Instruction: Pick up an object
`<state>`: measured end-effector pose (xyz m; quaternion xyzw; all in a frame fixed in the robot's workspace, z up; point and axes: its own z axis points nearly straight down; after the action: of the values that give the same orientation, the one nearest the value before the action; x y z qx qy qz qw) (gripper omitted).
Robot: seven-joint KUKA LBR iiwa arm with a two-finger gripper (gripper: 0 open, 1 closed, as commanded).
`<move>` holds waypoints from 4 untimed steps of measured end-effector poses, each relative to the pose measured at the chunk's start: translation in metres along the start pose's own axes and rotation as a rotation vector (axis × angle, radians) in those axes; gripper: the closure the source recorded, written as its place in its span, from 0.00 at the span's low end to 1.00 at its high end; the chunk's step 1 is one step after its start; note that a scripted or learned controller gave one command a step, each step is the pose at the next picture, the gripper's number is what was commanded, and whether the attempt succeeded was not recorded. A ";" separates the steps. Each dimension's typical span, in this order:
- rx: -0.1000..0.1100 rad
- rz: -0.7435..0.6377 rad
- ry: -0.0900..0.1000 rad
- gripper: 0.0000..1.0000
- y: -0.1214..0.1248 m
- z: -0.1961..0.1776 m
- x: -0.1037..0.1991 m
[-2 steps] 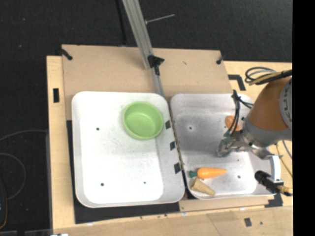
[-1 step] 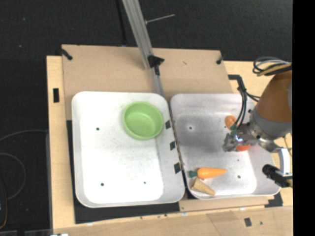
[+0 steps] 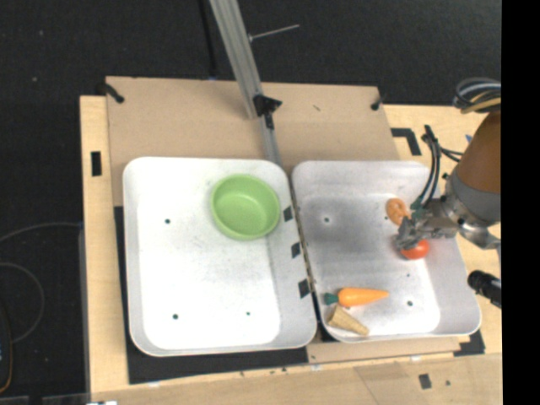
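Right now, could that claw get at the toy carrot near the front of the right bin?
Probably yes. The claw hangs over a red object in the right bin, and the carrot lies apart from it on open floor. Just the tan wedge lies close beside it.

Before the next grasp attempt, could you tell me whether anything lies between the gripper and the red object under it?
Nothing visible does: the gripper sits directly over the red object in the right bin; an orange piece lies beside it.
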<state>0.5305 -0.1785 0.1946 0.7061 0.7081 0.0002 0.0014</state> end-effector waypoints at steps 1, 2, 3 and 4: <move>-0.005 -0.001 -0.001 1.00 0.002 -0.049 -0.002; 0.000 -0.003 0.002 1.00 0.010 -0.042 0.043; 0.000 -0.004 0.002 1.00 0.023 -0.038 0.093; 0.001 -0.004 0.003 1.00 0.034 -0.036 0.141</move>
<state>0.5640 -0.0376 0.2305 0.7046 0.7096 0.0008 0.0002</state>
